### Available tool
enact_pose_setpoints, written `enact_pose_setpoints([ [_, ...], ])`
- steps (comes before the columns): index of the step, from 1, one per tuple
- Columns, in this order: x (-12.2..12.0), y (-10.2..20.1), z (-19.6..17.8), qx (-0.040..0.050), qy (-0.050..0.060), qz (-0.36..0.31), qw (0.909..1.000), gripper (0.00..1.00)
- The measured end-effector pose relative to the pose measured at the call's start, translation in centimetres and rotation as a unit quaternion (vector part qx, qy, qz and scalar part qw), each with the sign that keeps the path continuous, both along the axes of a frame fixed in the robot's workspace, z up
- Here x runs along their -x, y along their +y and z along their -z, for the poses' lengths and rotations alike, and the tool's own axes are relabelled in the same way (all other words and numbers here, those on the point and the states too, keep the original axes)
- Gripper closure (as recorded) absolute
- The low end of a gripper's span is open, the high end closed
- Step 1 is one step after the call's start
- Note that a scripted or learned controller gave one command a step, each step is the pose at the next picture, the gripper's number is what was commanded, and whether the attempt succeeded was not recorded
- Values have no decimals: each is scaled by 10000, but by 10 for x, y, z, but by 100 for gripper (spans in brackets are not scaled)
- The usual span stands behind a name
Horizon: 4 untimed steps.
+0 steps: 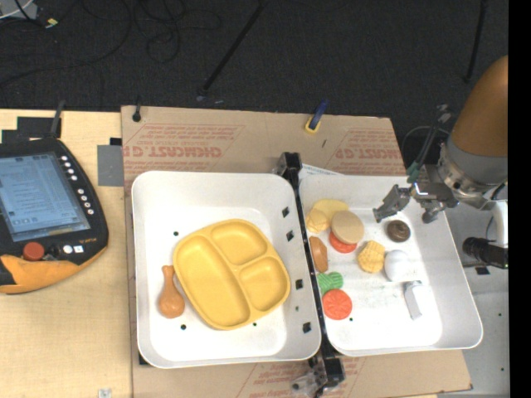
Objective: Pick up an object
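My gripper (409,211) hangs open over the upper right part of the right bin (452,322), its two fingers spread apart with nothing between them. A dark brown round piece (399,230) lies just below the gap between them. Close by in that bin are a tan and red burger (346,230), a yellow corn piece (372,257), a white ball (397,264), a white cylinder (412,298), a red slice (337,305), a green piece (330,281) and an orange sausage (318,253).
The left bin (158,193) holds a yellow divided plate (231,272) and a brown drumstick (171,293). A black divider (303,247) separates the bins. A teach pendant (46,214) lies at the far left of the bench.
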<state>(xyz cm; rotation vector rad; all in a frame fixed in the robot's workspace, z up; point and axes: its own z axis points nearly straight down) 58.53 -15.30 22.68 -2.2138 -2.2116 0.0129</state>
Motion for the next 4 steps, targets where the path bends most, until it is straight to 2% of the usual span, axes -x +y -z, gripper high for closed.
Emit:
enact_pose_setpoints([
  [1, -2, 0, -7, 9, -60, -9, 10000, 0],
  [3, 0, 13, 121, 1, -30, -11, 10000, 0],
  [4, -1, 15, 139, 4, -61, 6, 10000, 0],
])
